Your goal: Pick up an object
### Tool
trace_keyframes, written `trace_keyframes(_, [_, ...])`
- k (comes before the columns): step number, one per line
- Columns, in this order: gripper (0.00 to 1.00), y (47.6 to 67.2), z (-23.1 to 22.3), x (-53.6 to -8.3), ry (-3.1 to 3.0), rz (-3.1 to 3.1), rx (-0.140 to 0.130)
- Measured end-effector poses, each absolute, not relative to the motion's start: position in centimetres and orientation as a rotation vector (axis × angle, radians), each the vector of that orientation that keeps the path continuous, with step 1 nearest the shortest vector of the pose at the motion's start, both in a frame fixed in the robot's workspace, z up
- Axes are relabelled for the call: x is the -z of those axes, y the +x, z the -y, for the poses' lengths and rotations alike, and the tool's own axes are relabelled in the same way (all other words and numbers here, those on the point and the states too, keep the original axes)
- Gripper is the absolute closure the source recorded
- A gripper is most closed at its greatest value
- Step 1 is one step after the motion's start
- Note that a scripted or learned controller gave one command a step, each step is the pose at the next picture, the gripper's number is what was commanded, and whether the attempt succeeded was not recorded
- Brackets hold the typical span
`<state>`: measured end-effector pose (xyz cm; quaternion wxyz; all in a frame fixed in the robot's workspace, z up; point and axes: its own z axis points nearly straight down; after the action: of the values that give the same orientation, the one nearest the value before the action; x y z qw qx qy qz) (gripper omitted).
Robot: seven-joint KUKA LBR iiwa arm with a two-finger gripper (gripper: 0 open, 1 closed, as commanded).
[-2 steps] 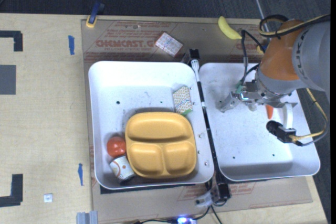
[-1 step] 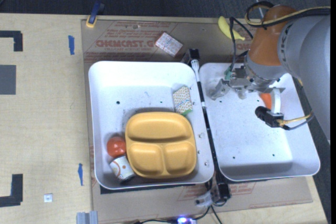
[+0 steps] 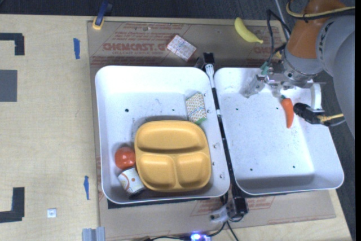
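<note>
Gripper (image 3: 265, 79) over the right bin (image 3: 265, 178), carrot (image 3: 288, 112) close by.
I cannot tell if the fingers are open; you should center over the carrot before descending.

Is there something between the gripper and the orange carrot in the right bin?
Nothing visible does. The gripper hangs over the right bin near its far edge; the carrot lies just beside it on bare bin floor.
</note>
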<state>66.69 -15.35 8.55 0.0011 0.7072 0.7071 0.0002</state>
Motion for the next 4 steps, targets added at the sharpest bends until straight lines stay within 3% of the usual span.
trace_keyframes(1, [1.0,66.8,15.3,-9.6,2.216,-2.22,-0.003])
trace_keyframes(2, [1.0,66.7,9.3,-8.6,2.22,-2.223,-0.001])
trace_keyframes(3, [1.0,61.1,7.7,-18.5,2.222,-2.222,0.0])
trace_keyframes(4, [1.0,57.4,11.9,-17.6,2.223,-2.221,0.002])
